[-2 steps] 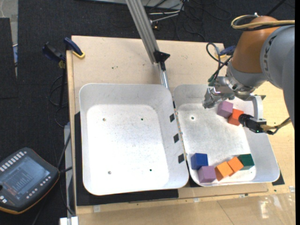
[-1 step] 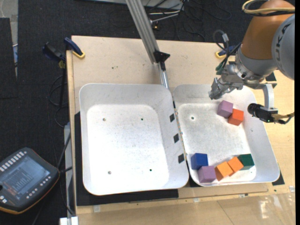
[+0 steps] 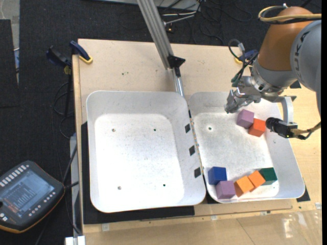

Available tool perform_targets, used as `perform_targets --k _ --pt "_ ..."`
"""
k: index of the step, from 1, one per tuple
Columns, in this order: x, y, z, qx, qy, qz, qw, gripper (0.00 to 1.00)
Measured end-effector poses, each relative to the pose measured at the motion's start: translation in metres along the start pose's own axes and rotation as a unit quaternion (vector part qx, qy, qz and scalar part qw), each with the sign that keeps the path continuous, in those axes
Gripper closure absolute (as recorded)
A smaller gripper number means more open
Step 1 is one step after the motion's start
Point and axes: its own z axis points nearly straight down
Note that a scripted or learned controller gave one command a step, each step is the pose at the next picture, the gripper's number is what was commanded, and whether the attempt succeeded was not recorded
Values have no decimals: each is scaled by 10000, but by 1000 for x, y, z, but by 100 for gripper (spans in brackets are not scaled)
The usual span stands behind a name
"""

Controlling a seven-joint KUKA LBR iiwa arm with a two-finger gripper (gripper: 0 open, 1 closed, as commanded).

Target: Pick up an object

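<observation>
Two blocks (image 3: 251,123) sit beside the gripper (image 3: 233,106), its fingertips indistinct.

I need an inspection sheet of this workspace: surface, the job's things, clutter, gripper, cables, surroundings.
Surface: bench bearing left bin and right bin.
Job's things: in right bin, purple cube touching orange cube; near front rim, blue cube, second purple cube, second orange cube, green cube.
Clutter: clamps at bench's far-left corner.
Gripper: gripper beside purple cube, holding nothing.
Cables: cables on floor behind bench.
Surroundings: teach pendant, metal rail.
</observation>
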Motion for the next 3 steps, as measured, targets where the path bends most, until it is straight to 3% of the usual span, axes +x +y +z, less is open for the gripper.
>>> perform_targets --k 3 --pt "163 7 -5 -4 15 -35 10000 100"
